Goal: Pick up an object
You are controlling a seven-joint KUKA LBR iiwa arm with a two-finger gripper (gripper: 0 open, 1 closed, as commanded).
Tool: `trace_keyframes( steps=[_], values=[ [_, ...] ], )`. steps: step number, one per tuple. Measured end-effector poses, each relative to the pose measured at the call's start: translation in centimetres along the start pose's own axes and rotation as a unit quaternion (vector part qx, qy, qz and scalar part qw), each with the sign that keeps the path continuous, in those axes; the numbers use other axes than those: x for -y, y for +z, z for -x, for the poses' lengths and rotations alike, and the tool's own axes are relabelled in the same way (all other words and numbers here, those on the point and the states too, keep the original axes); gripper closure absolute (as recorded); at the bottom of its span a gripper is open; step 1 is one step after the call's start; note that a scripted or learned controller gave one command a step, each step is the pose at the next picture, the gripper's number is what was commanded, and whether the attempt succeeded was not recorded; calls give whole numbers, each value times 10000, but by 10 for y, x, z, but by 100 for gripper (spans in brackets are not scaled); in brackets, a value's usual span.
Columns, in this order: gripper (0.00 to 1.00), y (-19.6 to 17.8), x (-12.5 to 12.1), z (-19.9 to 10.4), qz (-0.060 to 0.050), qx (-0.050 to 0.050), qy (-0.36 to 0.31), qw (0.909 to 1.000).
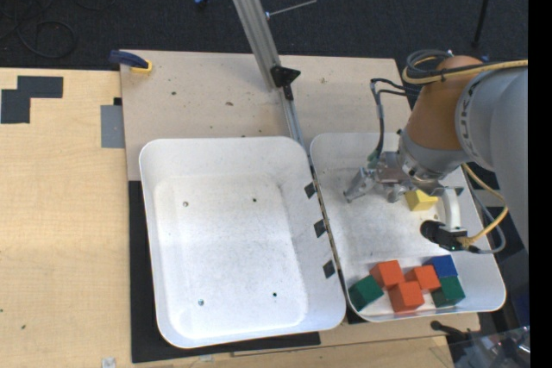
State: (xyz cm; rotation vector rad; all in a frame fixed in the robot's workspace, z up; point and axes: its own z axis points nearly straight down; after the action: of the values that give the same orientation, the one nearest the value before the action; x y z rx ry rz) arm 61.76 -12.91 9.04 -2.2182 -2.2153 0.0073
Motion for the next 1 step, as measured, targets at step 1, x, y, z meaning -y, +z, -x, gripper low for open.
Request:
trace_keyframes(
  steps=[1],
  values=[
    [100,-13,-1,2,21,1,31,10000]
  ],
)
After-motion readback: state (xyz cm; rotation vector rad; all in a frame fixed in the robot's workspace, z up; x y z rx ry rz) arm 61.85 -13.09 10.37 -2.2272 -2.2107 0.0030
